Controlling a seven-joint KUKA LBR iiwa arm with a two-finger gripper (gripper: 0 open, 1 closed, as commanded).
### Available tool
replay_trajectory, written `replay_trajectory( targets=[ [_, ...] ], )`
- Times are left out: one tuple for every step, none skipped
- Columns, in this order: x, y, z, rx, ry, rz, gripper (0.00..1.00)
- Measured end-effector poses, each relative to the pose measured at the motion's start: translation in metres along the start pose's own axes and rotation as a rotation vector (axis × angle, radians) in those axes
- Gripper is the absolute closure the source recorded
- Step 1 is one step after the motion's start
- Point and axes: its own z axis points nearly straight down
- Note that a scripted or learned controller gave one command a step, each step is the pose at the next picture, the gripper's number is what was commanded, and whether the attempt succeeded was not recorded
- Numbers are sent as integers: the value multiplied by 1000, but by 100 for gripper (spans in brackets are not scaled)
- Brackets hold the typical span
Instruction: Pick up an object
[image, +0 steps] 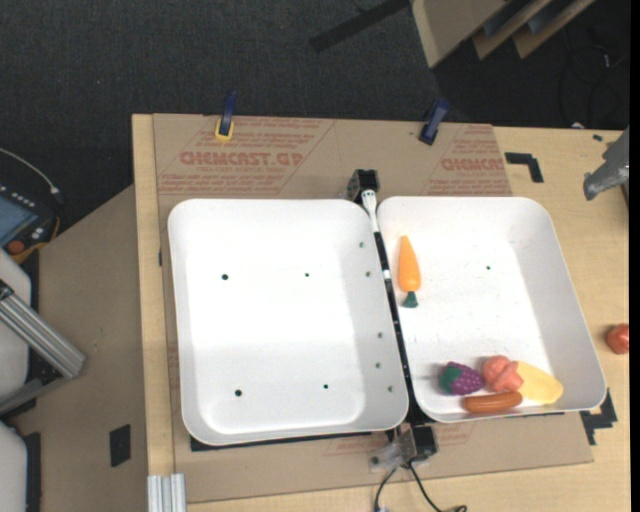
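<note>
Seen from above at a slant, two shallow white bins sit side by side on a cardboard-covered worktop (300, 150), their inner rims touching along the middle of the frame. The left bin (200, 300) fills the centre-left; the right bin (520, 260) lies centre-right. In the right bin, an orange toy carrot (408, 262) with a green tip lies upright in the picture, just beside the inner rim, in the bin's upper left. Well apart from it, at the bin's lower edge, four toy foods huddle together: a purple bunch of grapes (461, 378), a pinkish-orange piece (502, 372), a yellow piece (540, 384) and a reddish sausage (492, 402) lying in front of them. A grey part of the arm (610, 170) juts in at the upper right edge of the frame, off the bins; whether the jaws are wide or narrow cannot be told.
</note>
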Motion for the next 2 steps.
replay_trajectory(
  targets=[
    [55,2,1,1,0,1,0],
    [38,0,155,16,0,6,0]
  ],
)
